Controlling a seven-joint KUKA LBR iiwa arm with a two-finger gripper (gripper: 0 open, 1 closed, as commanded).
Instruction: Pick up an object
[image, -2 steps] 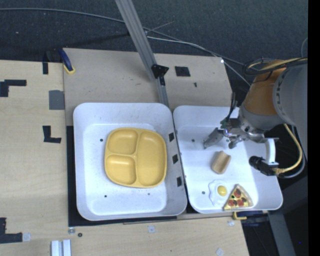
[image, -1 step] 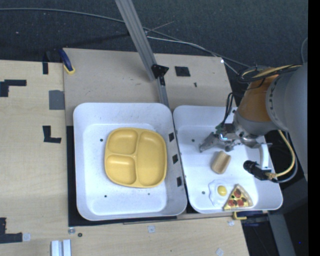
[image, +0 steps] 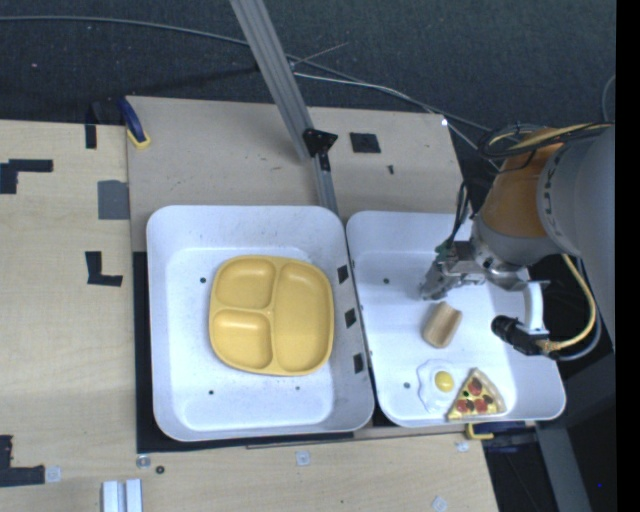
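Camera view is looking down on a pale wooden surface (image: 60, 330) carrying two shallow white bins. Lying in the left bin (image: 170, 400) is a yellow divided plate (image: 271, 314), sitting flat near the bin's middle, with three compartments facing up. A grey metal post (image: 285, 85) is slanting down from the top edge toward the gap between the bins. In the right bin (image: 390, 270), a small tan cylinder (image: 441, 324) is lying on its side near the middle, and a toy fried egg (image: 437, 386) and a toy pizza slice (image: 476, 395) are resting side by side near the front wall. The arm (image: 545, 195) is reaching in from the right, its fingers (image: 437, 285) hovering just above the cylinder in the picture; how far apart they are standing cannot be told, and nothing is visible between them.
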